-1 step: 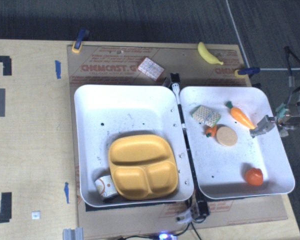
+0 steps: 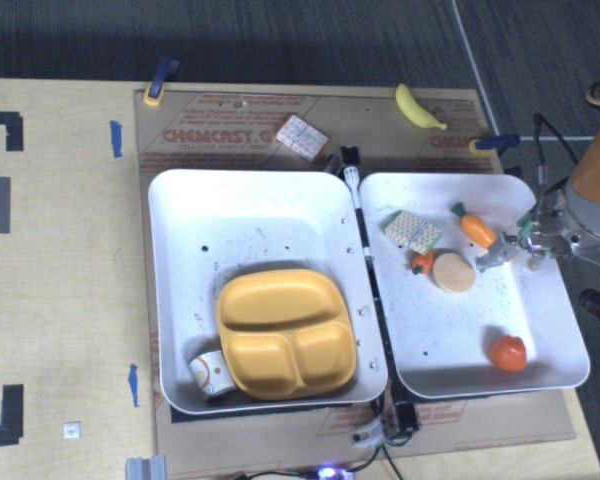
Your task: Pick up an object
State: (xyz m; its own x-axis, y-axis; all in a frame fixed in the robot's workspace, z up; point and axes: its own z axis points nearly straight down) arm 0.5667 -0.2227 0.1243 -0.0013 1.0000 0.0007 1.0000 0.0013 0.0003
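My tool (image 2: pixel 502 255) sits low over the right bin (image 2: pixel 555 308), reaching in from its right wall; finger state cannot be told. Just beside its tip: tan round piece (image 2: pixel 454 272), toy carrot (image 2: pixel 476 229). Patterned pouch (image 2: pixel 412 231) further left, tomato (image 2: pixel 508 352) near the front edge. Left bin (image 2: pixel 180 218) holds yellow divided tray (image 2: pixel 285 332) and a small ball (image 2: pixel 209 371). Banana (image 2: pixel 418 107) on the desk behind.
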